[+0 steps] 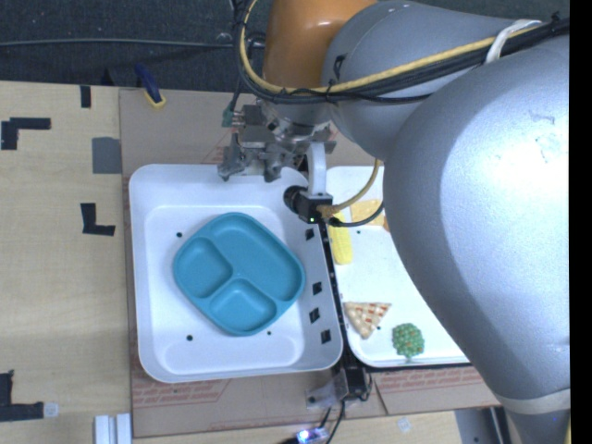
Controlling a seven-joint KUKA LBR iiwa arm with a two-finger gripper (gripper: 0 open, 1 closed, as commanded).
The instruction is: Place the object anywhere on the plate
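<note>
We see the blue plate (238, 272), with three compartments, lying in the middle of the left white bin (153, 340); every compartment is bare. We take that plate as our landmark.

Beyond the plate's far edge, the gripper (268, 151) hangs over the far rim of the left bin, under the orange band (301, 26) of the grey arm (481, 183), which fills the scene right of the plate. We cannot tell how the gripper stands, nor whether anything sits in it, because its metal parts are seen from above and blur together.

Right of the plate, across the divider between the bins, the right white bin (370, 266) holds the loose food items. A yellow corn cob (340, 241) lies just beside the divider, level with the plate's far half. A yellow piece (366, 213) peeks out from under the arm just past the corn. A pizza slice (367, 316) lies level with the plate's near edge, and a green broccoli floret (407, 339) sits just beyond it, further from the plate. None of them touches the plate.

Left of the plate, beyond the bin, we see the pale wooden tabletop (46, 276) with black tape marks.
</note>
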